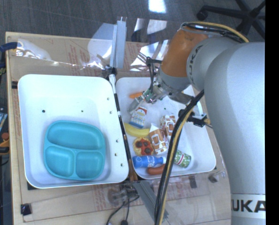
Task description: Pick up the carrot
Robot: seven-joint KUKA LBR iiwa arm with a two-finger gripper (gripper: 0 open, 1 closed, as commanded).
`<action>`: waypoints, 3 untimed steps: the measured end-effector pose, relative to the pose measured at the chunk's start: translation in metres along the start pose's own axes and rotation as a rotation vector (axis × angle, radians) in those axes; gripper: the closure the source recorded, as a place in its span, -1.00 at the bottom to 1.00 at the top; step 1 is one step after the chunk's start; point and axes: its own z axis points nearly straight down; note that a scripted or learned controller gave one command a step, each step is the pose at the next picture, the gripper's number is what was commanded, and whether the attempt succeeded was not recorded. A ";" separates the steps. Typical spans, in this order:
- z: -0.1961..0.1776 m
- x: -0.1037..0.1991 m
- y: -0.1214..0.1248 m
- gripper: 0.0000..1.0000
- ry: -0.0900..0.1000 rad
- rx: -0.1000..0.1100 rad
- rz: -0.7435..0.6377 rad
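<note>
1. Carrot (pixel 136 95): a small orange piece near the far-left corner of the right-hand bin (pixel 206 146); it lies on the bin floor, its long axis running roughly left to right across the view, with a slight tilt.
2. Gripper (pixel 147 97): hangs below the orange band of the arm, which reaches in from the right; its tip sits just beside the carrot, on the carrot's right-hand end.
3. Fingers: too small and cluttered with glare to read; whether they stand wide or narrow cannot be told, and nothing is seen clamped between them.
4. Governing relation: the carrot lies to the left of the fingertips, near or touching; a short shift leftward along the carrot's axis would probably centre the tip over it, and closing across the short axis looks the surer grasp.
5. Neighbours: a small carton (pixel 138 117) and a banana (pixel 135 131) lie nearer the camera than the carrot, apart from it; the bin's left wall stands close on the far side, leaving little room there.
6. Left-hand bin (pixel 31 93): holds a blue divided tray (pixel 75 150); well apart from the work.
</note>
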 end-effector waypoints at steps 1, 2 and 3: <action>-0.011 -0.002 0.002 1.00 -0.014 -0.012 -0.005; -0.010 -0.001 0.002 -1.00 -0.011 -0.008 -0.005; -0.020 -0.001 0.002 1.00 -0.011 -0.008 -0.008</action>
